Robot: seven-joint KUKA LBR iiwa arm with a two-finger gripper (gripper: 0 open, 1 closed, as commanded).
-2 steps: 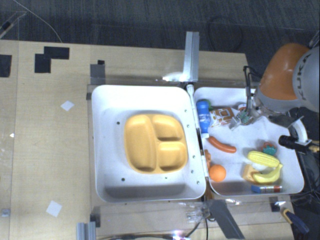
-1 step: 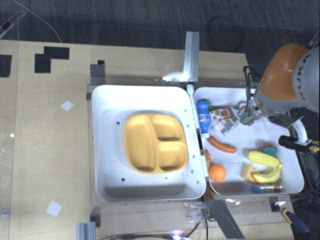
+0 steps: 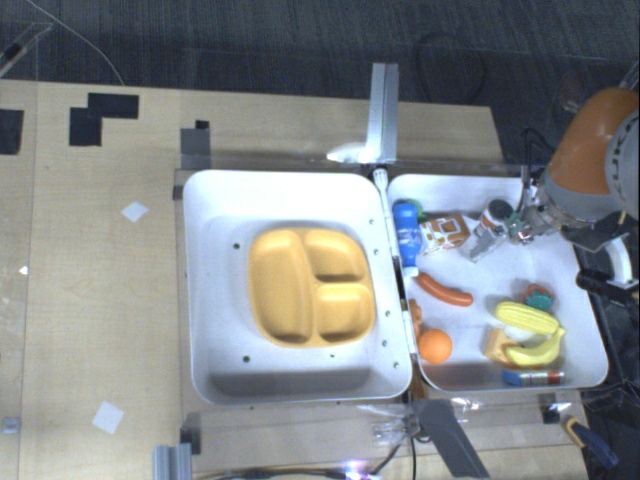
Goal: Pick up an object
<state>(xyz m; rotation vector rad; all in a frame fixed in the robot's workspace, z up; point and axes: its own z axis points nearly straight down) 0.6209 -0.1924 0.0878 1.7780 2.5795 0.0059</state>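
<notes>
My gripper [image 3: 492,232] hangs low over the far part of the right bin [image 3: 592,313], reaching in from the right under the orange-banded wrist [image 3: 585,153]. Just left of it lies a small brown and white packet [image 3: 446,231]. A blue bottle [image 3: 406,232] lies along the bin's left wall. Nearer the front are a red sausage [image 3: 444,291], an orange ball [image 3: 434,345], a yellow corn cob [image 3: 526,318] and a banana [image 3: 532,350]. Nothing can be seen held in the gripper.
The left bin [image 3: 215,268] holds a yellow divided tray [image 3: 308,285]. A metal post [image 3: 384,113] stands behind the seam between the bins. A small teal and red toy [image 3: 540,295] and a marker [image 3: 532,376] lie at the right bin's front right.
</notes>
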